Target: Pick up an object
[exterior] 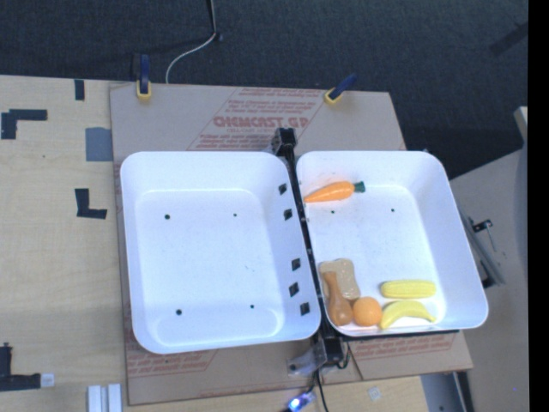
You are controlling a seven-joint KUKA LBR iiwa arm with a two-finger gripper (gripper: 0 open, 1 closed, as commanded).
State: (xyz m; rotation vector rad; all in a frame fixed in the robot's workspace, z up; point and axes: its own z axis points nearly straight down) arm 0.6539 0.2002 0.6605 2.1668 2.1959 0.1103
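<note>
The right bin [429, 230] holds several toy foods. An orange carrot [331, 192] with a green tip lies near its far left corner. Along the near edge sit a tan bread slice [340, 275], a brown piece [337, 305] below it, an orange ball [367, 312], a yellow corn cob [408, 289] and a yellow banana [407, 314].
The left bin [206, 247] adjoins the right one along a black clipped seam [296, 230]. Both rest on a cardboard sheet [257, 118] held by two clamps at the back. A white cable [193, 45] trails over the dark floor behind.
</note>
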